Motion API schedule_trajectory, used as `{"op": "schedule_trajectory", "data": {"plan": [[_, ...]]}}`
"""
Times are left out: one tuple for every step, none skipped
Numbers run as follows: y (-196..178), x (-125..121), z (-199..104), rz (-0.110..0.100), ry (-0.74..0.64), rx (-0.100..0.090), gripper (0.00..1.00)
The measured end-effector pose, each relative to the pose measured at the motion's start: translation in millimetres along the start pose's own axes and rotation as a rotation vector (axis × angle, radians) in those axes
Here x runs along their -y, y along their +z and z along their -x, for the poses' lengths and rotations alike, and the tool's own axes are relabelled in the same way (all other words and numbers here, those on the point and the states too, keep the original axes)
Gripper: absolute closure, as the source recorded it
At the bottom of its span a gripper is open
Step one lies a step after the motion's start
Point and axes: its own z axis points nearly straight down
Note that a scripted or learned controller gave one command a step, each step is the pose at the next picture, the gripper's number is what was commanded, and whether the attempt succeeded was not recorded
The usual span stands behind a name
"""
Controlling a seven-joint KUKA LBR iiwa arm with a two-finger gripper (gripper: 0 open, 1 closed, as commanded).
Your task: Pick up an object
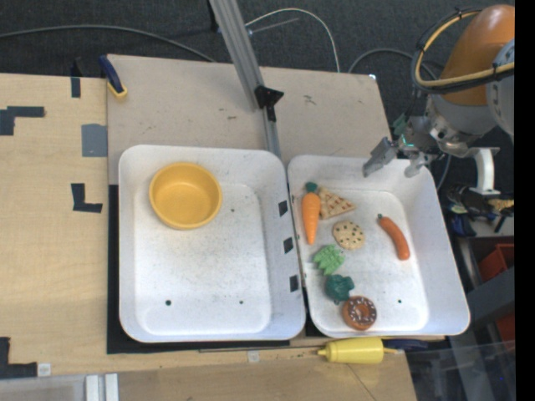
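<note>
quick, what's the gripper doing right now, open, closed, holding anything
Gripper: open, holding nothing, above the top edge of the right bin.

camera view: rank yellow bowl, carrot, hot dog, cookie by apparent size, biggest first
1. yellow bowl, clearly largest
2. carrot
3. hot dog, shorter and thinner than the carrot
4. cookie, close to the hot dog in area, so that last pair is uncertain

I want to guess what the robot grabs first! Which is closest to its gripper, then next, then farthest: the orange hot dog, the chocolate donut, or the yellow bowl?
From the gripper, at the right bin's top edge:
1. Orange toy hot dog, right side of the right bin, just below the gripper.
2. Round chocolate-frosted toy donut, bottom of the same bin.
3. Yellow plastic bowl, over in the left bin, farthest.
</note>
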Motion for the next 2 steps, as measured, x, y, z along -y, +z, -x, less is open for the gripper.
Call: {"op": "schedule_trajectory", "data": {"plan": [[0, 0, 0, 0.000, 0.000, 0.001, 0.00], [64, 4, 3, -0.007, 0.001, 0.000, 0.00]]}}
